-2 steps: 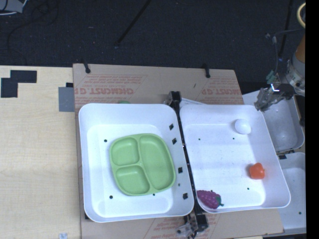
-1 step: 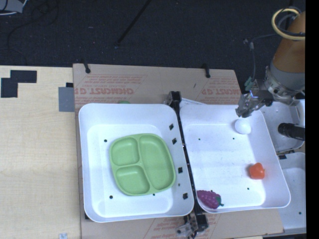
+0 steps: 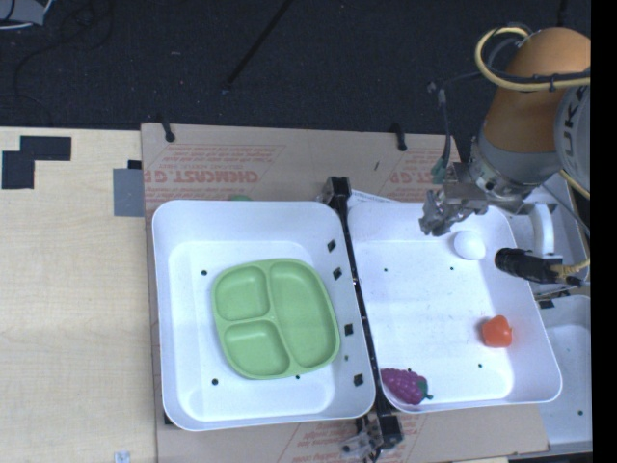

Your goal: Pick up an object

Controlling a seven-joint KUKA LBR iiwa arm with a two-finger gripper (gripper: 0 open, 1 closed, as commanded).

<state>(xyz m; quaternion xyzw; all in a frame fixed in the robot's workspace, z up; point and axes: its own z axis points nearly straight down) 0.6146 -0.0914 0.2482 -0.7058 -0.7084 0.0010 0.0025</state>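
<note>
The right bin (image 3: 424,297) holds a white egg-like ball (image 3: 469,246) near its far right wall, an orange-red pepper-like toy (image 3: 496,332) by the right wall, and a purple grape bunch (image 3: 405,385) at the near left corner. My gripper (image 3: 439,215) hangs over the bin's far edge, just left of and above the white ball. Nothing shows between its fingers.
The left bin (image 3: 183,258) holds a green three-compartment plate (image 3: 275,317). A black divider (image 3: 349,297) runs between the bins. Both bins rest on a cardboard sheet (image 3: 280,162) on the wooden bench (image 3: 67,307).
</note>
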